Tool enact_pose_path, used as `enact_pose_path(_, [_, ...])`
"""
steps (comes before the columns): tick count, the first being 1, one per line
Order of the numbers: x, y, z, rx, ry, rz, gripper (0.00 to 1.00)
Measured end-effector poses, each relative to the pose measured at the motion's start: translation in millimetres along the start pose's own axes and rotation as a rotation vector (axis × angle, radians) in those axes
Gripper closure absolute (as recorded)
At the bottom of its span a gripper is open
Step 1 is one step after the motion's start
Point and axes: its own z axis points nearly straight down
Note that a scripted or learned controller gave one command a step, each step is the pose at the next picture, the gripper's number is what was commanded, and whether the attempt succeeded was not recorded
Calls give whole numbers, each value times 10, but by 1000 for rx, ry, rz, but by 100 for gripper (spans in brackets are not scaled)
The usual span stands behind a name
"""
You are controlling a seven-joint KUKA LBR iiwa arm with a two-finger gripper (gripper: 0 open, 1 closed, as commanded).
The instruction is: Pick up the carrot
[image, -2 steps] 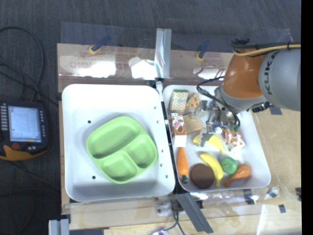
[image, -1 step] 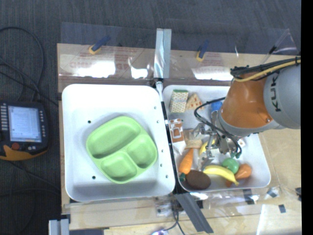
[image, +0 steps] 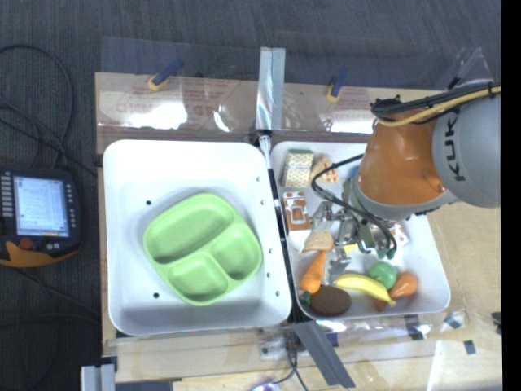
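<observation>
- A green three-compartment plate (image: 204, 248) lies in my left white bin (image: 130, 169).
- In the right white bin (image: 435, 287): a banana (image: 364, 287), a brown oval piece (image: 330, 300) just beside it, and a green piece (image: 384, 274).
- A handheld control pendant (image: 37, 210) rests on the dark floor.

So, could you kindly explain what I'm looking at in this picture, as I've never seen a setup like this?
It is one camera fixed above a bench, looking down at a slant. The grey arm with the orange band is a robot reaching in from the right. Its gripper hangs over the right white bin, which holds toy food: a carrot, a banana, a brown oval piece and small boxes. The left bin holds a green divided plate. I cannot see anything between the fingers, so the carrot looks not yet picked up.
</observation>
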Motion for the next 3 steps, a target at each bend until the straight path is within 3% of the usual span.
enact_pose_path(1, [221, -292, 405, -8, -32, -220, 0])
enact_pose_path(2, [220, -286, 321, -7, -29, -222, 100])
enact_pose_path(3, [163, 198, -190, 9, -16, -421, 100])
